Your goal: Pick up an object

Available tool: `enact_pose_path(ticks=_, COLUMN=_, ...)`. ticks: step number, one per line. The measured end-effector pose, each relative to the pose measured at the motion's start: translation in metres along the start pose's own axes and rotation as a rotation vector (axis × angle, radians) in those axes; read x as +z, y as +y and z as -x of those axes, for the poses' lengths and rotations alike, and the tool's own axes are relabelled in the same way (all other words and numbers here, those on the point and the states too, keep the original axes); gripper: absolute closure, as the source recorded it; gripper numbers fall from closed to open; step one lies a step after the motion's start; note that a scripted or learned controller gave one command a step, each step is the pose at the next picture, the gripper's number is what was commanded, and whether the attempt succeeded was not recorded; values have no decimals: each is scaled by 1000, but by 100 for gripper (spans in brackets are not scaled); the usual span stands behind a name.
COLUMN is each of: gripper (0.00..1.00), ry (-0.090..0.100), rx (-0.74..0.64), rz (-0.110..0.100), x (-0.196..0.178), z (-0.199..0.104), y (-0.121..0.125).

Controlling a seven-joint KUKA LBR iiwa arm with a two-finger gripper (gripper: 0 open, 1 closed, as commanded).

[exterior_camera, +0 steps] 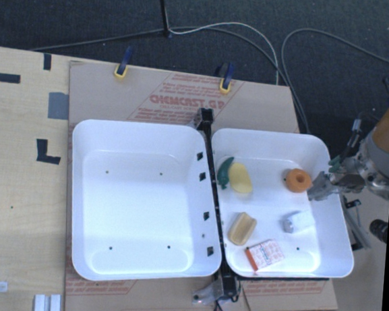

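The right bin (269, 154) holds several small objects. An orange round piece (298, 180) lies near its right wall. A yellow lump (241, 179) sits by the divider with a green piece (225, 171) against its left side. A tan block (242, 228) lies lower down, a small grey-white object (295, 222) is to its right, and a red-and-white packet (264, 254) rests near the front wall. My gripper (322, 186) hangs over the bin's right rim, just right of the orange piece, with nothing visibly held.
The left bin (136, 207) stands beside the right one, with black clips along the shared wall (209, 186). Both rest on cardboard (179, 99) held by two blue-and-yellow clamps (123, 64). Cables (258, 42) run behind the bench.
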State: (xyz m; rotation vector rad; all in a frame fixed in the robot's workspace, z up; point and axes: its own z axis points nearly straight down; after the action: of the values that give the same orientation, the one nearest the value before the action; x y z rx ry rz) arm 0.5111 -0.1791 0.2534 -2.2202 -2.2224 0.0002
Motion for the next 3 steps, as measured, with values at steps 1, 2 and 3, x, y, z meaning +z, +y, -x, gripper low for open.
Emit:
enact_pose_path(ticks=1, gripper=100, ry=1, rx=-5, rz=-1, x=9, z=-61, y=42)
enact_pose_path(ticks=2, gripper=100, ry=1, rx=-4, rz=-1, x=35, z=-110, y=97)
enact_pose_path(ticks=3, gripper=100, ry=2, rx=-3, rz=7, x=-50, z=-155, y=29)
